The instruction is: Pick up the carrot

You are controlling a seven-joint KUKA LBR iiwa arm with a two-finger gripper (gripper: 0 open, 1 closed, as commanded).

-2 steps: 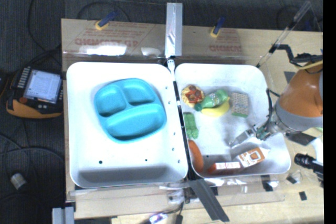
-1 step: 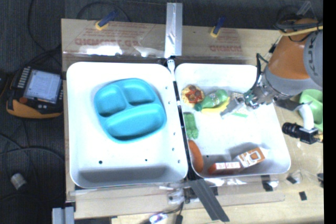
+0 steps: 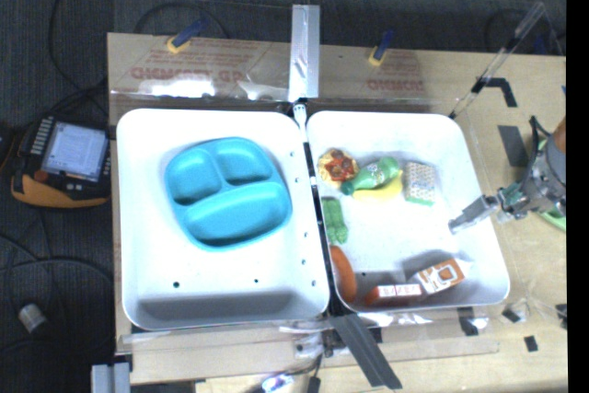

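Orange and kinda stubby, the carrot (image 3: 342, 268) sits in the right bin (image 3: 460, 135), jammed against its left wall near the front corner, just below a green pickle-looking thing (image 3: 333, 219) and next to a packet (image 3: 398, 291). It's probably a light, stiff plastic toy with a smooth, slippery skin, so a squeeze across the thick middle looks like the safest bet, though that wall crowds one side. Gripper (image 3: 465, 219) hangs over the bin's right rim, well away; can't tell how the jaws stand.

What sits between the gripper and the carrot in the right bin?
In the camera view, mostly bare white bin floor separates the gripper from the carrot; the orange box lies just below that line.
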